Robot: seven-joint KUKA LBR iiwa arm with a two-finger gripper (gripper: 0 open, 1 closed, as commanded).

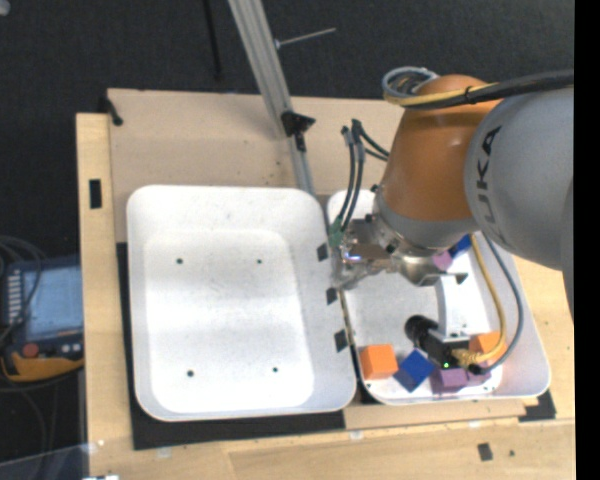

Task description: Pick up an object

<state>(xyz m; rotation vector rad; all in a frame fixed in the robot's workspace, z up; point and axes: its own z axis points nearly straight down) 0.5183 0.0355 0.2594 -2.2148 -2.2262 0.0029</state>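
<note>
My gripper hangs low over the left part of the right bin, mostly covered by the orange wrist band and grey arm. In the bin's front corner lie an orange block, a blue block and a purple block, close together. A small pink-purple piece and a bit of blue peek out from under the arm further back. None of these is seen held by the gripper.
The left bin sits beside the right one, their rims touching. A slanted metal rail rises behind the bins. A handheld control unit with cables lies off the bench at the left.
</note>
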